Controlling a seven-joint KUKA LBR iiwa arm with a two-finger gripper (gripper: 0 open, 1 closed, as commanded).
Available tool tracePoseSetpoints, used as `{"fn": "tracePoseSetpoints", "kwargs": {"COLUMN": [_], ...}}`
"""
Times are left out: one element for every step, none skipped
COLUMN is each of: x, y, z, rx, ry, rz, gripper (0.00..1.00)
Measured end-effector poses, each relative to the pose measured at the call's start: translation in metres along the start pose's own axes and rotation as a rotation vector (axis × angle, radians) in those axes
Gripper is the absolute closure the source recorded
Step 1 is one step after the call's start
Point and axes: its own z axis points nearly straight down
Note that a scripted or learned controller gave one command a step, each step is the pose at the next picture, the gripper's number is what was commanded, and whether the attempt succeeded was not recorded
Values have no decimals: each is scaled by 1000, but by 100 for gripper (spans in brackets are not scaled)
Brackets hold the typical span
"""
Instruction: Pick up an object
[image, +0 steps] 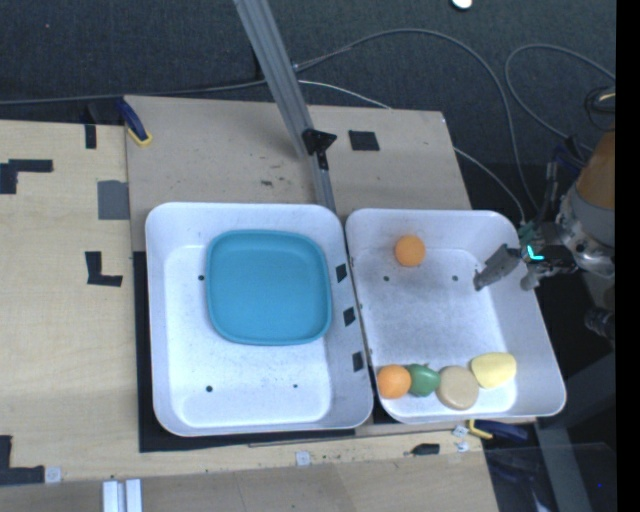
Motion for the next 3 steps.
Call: {"fn": "tracePoseSetpoints", "kwargs": {"x": [0, 2, 1], "y": [0, -3, -14], "z": [0, 43, 97], "rx": [0, 4, 5], "ry": [0, 1, 1], "rz": [0, 0, 1], "gripper": [0, 0, 0]}}
